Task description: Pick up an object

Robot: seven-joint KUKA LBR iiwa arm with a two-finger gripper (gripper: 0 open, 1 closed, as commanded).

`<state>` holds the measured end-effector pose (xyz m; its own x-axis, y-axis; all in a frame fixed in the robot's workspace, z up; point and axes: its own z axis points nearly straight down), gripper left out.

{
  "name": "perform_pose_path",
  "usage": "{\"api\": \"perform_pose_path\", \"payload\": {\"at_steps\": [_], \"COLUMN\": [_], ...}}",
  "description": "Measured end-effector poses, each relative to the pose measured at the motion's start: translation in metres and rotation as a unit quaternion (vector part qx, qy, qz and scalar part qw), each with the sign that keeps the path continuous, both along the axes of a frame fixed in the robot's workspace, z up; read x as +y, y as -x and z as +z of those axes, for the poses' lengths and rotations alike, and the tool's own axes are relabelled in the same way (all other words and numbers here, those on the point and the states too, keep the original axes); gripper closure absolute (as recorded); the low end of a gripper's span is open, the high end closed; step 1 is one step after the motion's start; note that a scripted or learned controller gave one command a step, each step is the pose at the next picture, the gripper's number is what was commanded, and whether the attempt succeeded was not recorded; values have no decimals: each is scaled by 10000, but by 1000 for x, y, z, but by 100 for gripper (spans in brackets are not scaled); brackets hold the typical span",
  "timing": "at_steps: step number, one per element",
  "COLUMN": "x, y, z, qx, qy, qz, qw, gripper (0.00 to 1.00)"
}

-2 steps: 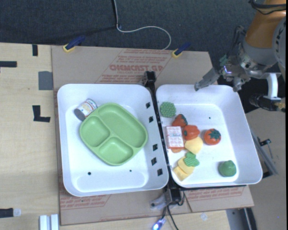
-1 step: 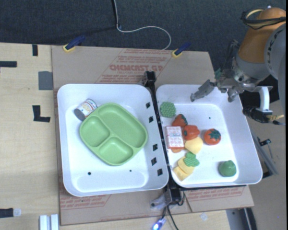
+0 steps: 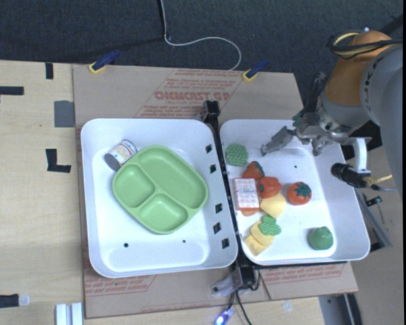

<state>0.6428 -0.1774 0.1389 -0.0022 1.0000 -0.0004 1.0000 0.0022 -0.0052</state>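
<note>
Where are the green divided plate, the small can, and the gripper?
green divided plate (image 3: 160, 189): camera view, central divider.
small can (image 3: 120, 154): camera view, its side.
gripper (image 3: 274, 142): camera view, between fingertips.

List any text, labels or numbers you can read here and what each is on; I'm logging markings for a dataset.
Red printing on the cardboard sheet under the bins: too blurred to read.
Red and white carton in the right bin: print too small to read.
Small can beside the green tray in the left bin: label unreadable.
Nothing else bears legible text.
</note>
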Motion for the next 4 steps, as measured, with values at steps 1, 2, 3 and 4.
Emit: {"api": "perform_pose_path", "payload": {"at_steps": [1, 2, 3, 4], "x": [2, 2, 9, 10], "y": [1, 0, -9, 1], "z": [-54, -41, 10, 58], "qx": [-3, -16, -32, -27], "qy": [1, 2, -3, -4], "qz": [3, 7, -2, -9], "qw": [10000, 10000, 10000, 10000], "gripper": [0, 100, 100, 100]}}
